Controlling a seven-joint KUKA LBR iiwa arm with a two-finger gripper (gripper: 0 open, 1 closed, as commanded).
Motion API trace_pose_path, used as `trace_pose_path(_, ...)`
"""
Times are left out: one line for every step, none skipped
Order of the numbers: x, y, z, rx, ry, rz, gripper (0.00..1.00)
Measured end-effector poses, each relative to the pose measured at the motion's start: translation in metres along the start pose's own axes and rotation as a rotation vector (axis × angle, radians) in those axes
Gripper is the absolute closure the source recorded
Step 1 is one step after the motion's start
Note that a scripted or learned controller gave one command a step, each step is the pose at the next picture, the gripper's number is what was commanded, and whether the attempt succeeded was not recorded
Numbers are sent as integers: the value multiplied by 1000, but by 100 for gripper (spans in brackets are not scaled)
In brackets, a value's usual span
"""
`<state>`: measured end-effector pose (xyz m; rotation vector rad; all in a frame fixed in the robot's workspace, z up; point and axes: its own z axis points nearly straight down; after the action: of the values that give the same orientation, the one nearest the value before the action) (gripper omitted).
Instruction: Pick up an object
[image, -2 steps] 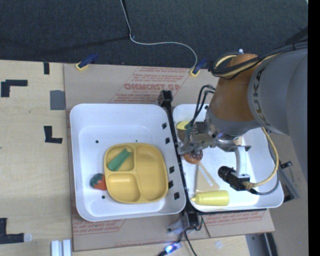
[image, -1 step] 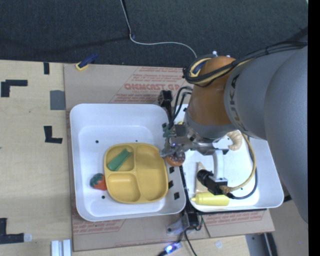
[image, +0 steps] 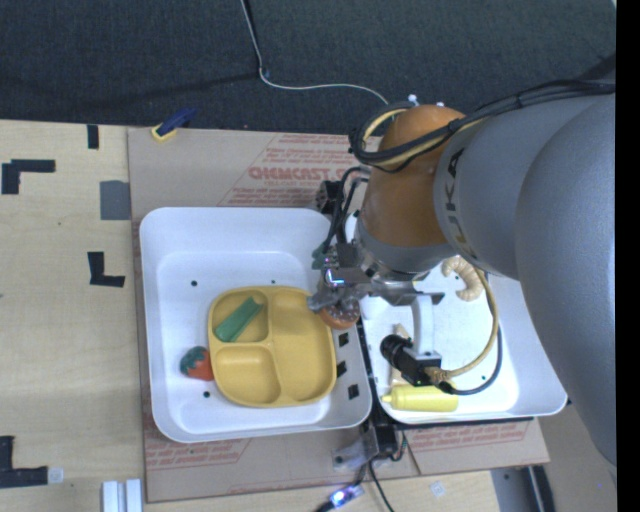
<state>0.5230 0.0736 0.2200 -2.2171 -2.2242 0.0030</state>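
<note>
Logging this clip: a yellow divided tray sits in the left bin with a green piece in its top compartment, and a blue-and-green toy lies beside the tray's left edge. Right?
One slip: the toy beside the tray is orange-red and green, not blue, as the camera view shows. The green piece and left bin are as described.

I see the arm (image: 520, 180) reaching in over the two bins. My pincer (image: 337, 300) hangs at the right edge of the yellow tray (image: 285, 365) in the left bin (image: 170, 260), with a small brown object (image: 343, 317) just under it. A green piece (image: 238, 320) lies in the tray; a red-orange toy (image: 196, 364) sits beside it. A yellow bottle (image: 420, 400) lies in the right bin (image: 535, 385).
</note>
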Motion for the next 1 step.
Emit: trace_pose_path(-1, -3, 3, 1, -1, 2, 100)
